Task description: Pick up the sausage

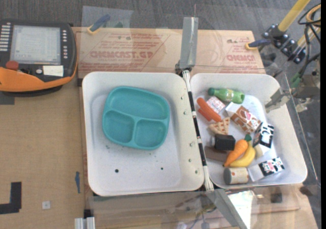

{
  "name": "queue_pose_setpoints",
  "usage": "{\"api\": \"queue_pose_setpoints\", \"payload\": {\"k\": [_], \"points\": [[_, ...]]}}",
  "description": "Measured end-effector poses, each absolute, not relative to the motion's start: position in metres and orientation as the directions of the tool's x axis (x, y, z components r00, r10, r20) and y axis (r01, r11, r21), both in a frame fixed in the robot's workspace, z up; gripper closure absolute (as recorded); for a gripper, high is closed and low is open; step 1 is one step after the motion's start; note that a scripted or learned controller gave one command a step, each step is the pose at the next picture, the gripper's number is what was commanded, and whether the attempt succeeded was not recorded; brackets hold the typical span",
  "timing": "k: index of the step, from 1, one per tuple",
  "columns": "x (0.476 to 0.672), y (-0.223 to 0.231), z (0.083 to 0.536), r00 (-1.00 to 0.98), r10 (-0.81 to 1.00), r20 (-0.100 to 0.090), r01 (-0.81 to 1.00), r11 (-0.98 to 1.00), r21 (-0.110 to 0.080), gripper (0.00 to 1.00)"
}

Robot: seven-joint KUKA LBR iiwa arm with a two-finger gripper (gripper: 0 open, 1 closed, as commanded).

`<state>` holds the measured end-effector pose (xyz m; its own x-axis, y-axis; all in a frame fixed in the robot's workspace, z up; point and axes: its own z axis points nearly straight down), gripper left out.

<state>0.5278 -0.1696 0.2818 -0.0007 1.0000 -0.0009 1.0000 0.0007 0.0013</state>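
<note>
The robot's body is seen at the right edge as a pale grey, angular metal tool (281, 99) with thin slanted edges, blurred and dim against the floor. Dark thin cables (309, 34) loop near it. Screws and markings are too blurred to tell.

The sausage (208, 110) lies at the upper left of the crowded right bin (298, 144), open from above and on its left toward the divider (195, 121), but hemmed at right by a small box (216, 104) and below by a pizza slice (220, 127)
</note>
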Motion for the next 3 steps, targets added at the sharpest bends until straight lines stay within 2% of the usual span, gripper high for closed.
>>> {"api": "queue_pose_setpoints", "payload": {"k": [1,2,3], "points": [[0.564,-0.100,0.164,0.103,0.995,0.001,0.995,-0.103,-0.001,0.00],[0.564,-0.102,0.174,0.107,0.994,0.001,0.994,-0.107,0.001,1.00],[0.564,-0.102,0.174,0.107,0.994,0.001,0.994,-0.107,0.001,0.00]]}}
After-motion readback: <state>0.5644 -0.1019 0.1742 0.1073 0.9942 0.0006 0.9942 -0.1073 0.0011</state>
